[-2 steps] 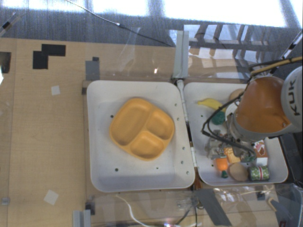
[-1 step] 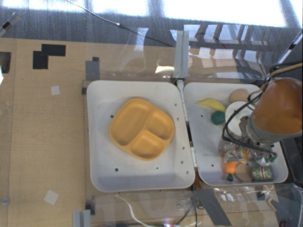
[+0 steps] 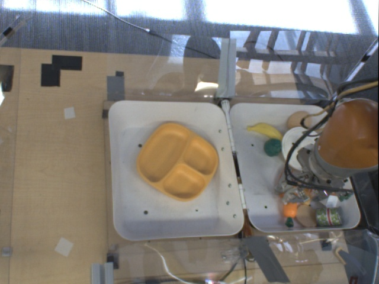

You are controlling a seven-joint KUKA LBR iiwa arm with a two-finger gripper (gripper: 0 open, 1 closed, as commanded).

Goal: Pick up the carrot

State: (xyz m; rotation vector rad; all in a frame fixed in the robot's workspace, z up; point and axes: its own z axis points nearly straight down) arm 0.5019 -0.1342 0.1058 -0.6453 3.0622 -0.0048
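I see my grey arm with the orange band [image 3: 349, 136] bent down over the right white bin [image 3: 260, 209]; its gripper [image 3: 296, 195] sits just above the small orange carrot [image 3: 289, 210]; I cannot tell its grip.

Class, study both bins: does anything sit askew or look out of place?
Yes. The yellow divided plate in the left bin lies turned at a slant to the bin's edges. The right bin's toys look loosely scattered, nothing spilled.

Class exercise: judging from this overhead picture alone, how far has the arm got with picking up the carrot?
Done: the end effector is down in the right bin, just above the carrot. In hand: nothing visibly; the carrot lies on the bin floor, and the arm hides any grip. Left: close on the carrot and lift it.
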